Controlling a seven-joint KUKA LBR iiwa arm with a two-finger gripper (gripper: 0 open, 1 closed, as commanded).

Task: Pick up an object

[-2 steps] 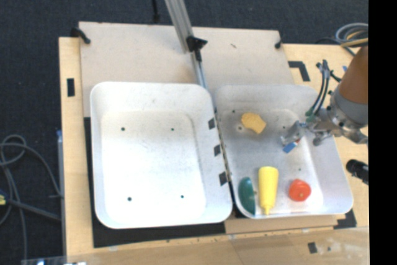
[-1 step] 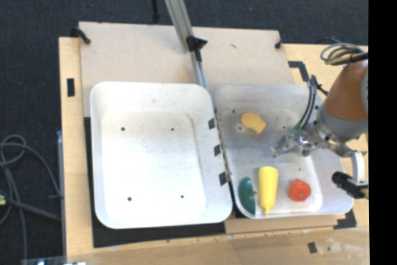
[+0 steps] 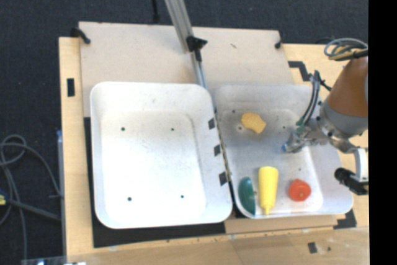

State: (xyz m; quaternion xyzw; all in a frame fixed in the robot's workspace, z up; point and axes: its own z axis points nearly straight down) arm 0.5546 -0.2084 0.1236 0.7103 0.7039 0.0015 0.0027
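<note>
Right bin [image 3: 322, 102] with four loose things, seen from above at a slant. The arm [image 3: 347, 96] reaches in from the right, and its end effector [image 3: 291, 144] hangs low over bare bin floor, roughly midway between the tan lump [image 3: 253, 123] toward the back and the red round piece [image 3: 299, 190] toward the front. How far the end effector is open cannot be told at this size; nothing is seen in its grip.

The likeliest target — a judgement only — is the yellow bottle-shaped piece [image 3: 268, 189], which lies on its side near the front rim, just beside a dark green piece [image 3: 247, 193] on its left and near the red piece on its right. Its long axis runs front to back in the bin, with the narrower end pointing at the front rim.

To do the step well, the grip should close across the short width — that is, perpendicular to the long axis — near the middle of the body, coming down with clearance from the green neighbour. The left bin [image 3: 155, 152] on the bench [image 3: 142, 49] plays no part.
</note>
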